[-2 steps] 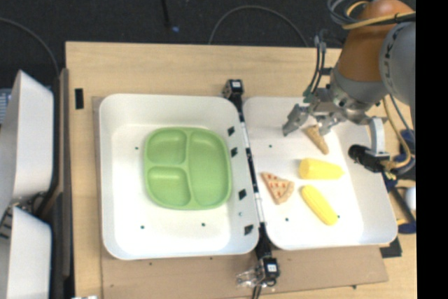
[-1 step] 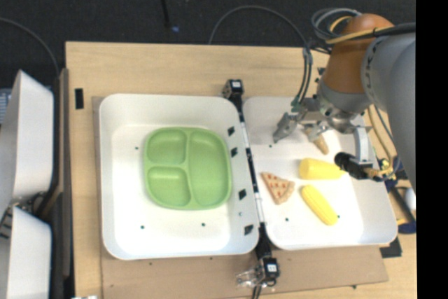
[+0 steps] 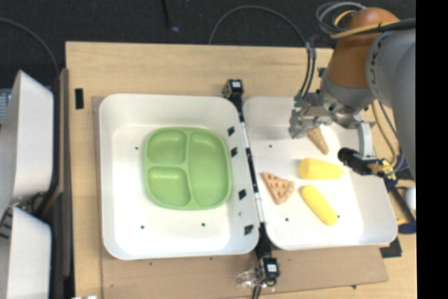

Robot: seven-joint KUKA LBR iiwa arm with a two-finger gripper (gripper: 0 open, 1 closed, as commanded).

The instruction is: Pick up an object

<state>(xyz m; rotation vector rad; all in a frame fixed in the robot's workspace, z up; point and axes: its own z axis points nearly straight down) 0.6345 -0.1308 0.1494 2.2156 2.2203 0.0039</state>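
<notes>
Jaws [image 3: 306,124] hang low over the back of the right bin [image 3: 364,224], at the near end of a tan cone-shaped piece [image 3: 319,140] lying against the bin floor. From this slant I cannot tell whether they stand apart or together; nothing shows between them, so I judge nothing is held yet.

Just in front of the cone: a short yellow block [image 3: 320,169]. Nearer the front, a corn cob [image 3: 319,205] lying at an angle. Toward the divider, a pizza slice [image 3: 278,188]. All four lie apart from each other, none stacked.

Step in hand, as I read it: closing in on the cone. To do it well the jaws want to straddle the cone across its narrow width, not along its length, and go down far enough to catch its sides. It is small and tapers, so it could squirt out toward the thin end. The block sits near; a sloppy descent could nudge it.

Left bin [image 3: 112,150] holds a green divided plate [image 3: 187,168], flat, roughly centred.

Both bins rest side by side on a pale wooden desk [image 3: 154,66]. Dark floor behind, cables trailing across it. White boxes at the far left edge.
</notes>
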